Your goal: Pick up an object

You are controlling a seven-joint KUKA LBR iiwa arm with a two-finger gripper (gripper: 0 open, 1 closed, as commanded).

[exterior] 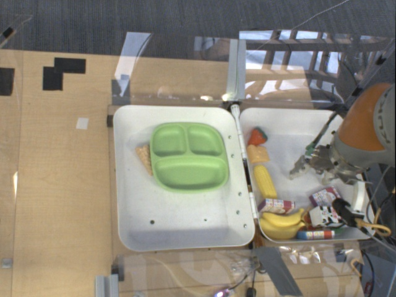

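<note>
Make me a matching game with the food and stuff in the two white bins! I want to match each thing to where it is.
Things:
1. green divided plate
2. banana
3. corn cob
4. gripper

Places:
A. front edge of the right bin
B. over the middle of the right bin
C. left bin
D. beside the divider, just behind the banana

Pairs: 1-C, 2-A, 3-D, 4-B

1. Looks like a robotics lab: light wooden bench with two shallow white plastic bins set side by side
2. Grey industrial arm with an orange band reaching in
3. Clear plastic guard panels around the bins
4. Black square marker shapes on the bench, dark grey carpet floor behind
</note>
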